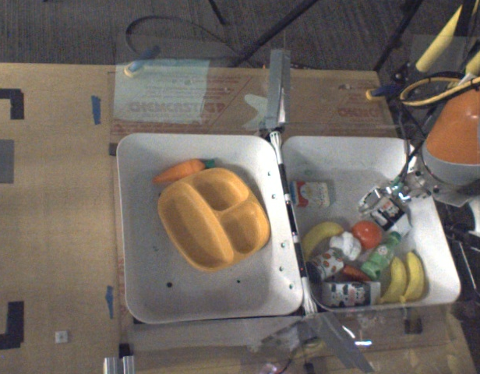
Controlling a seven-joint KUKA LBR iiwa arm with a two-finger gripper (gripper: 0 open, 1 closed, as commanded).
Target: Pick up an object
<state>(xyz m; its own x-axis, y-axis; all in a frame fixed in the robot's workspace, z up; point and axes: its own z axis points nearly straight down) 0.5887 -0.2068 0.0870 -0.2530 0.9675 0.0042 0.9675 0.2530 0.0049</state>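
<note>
Though jaws' state unclear, gripper (386,203) just above red ball (367,233), right bin (439,244).

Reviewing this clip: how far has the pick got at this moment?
Done: the arm has reached over the right bin, with the end effector above the clutter near the red ball and green bottle. In hand: nothing visibly; whether anything sits in the end effector cannot be told. Left: grasp and lift. The bananas lie in the right bin; the yellow divided plate and carrot lie in the left.
</note>
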